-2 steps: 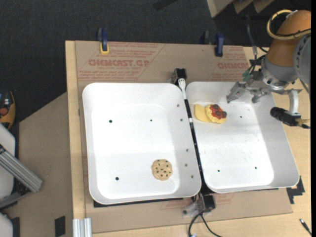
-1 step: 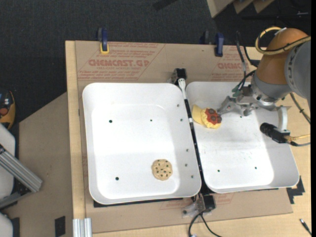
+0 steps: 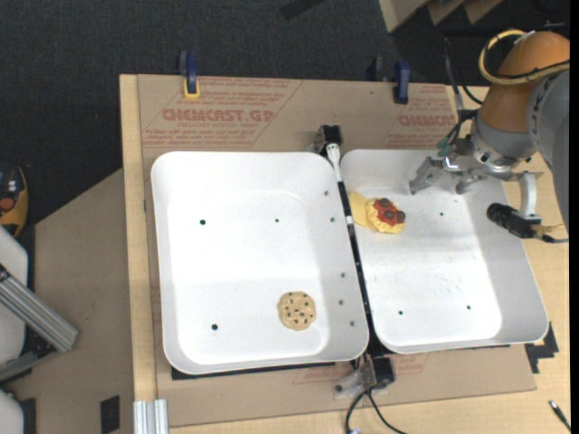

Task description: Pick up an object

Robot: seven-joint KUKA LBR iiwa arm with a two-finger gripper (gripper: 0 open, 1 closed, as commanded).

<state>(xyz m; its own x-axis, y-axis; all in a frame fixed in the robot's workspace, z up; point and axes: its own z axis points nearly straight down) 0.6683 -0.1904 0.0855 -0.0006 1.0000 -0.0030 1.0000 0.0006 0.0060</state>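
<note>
gripper (image 3: 443, 177) above right bin (image 3: 507, 297), open

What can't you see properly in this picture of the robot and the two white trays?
- Gripper: small and blurry in the camera view, so what it is doing stays unclear.
- Arm: cut off by the right edge.
- Yellow and red toy food: too small to name.
- Cookie: its dots are too tiny to identify.

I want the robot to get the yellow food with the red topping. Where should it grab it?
Probably from straight above, pinching across the narrower sides of the yellow food. It lies flat and low in the right bin, close to the left wall, so a sideways approach looks blocked. The hand hovers up and to its right.
</note>
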